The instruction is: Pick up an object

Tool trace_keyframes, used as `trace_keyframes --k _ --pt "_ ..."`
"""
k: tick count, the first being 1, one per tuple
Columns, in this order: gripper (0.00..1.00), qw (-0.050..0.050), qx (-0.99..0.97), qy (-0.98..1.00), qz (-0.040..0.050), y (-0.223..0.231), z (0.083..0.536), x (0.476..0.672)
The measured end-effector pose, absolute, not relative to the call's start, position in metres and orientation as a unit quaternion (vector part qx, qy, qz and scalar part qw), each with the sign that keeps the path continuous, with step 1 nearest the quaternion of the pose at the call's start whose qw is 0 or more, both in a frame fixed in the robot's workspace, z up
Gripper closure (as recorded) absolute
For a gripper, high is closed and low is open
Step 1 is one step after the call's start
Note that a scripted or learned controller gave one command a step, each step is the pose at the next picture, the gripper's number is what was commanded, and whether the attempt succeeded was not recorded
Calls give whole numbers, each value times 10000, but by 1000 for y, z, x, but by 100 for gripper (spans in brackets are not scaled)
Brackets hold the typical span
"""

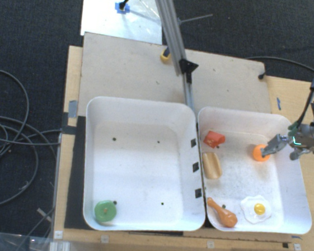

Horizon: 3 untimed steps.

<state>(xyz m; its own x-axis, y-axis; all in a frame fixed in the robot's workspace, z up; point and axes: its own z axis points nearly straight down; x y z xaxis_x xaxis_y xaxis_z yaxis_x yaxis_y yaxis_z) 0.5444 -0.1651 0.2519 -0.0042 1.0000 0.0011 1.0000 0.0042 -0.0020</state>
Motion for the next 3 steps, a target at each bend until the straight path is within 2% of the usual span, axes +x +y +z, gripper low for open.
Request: trace_keyframes --k 1,3 --pt "0 -6 -7059 -7083 -6 -165 254 545" --pt "0 19 -7068 -7074 10 -164 151 551"
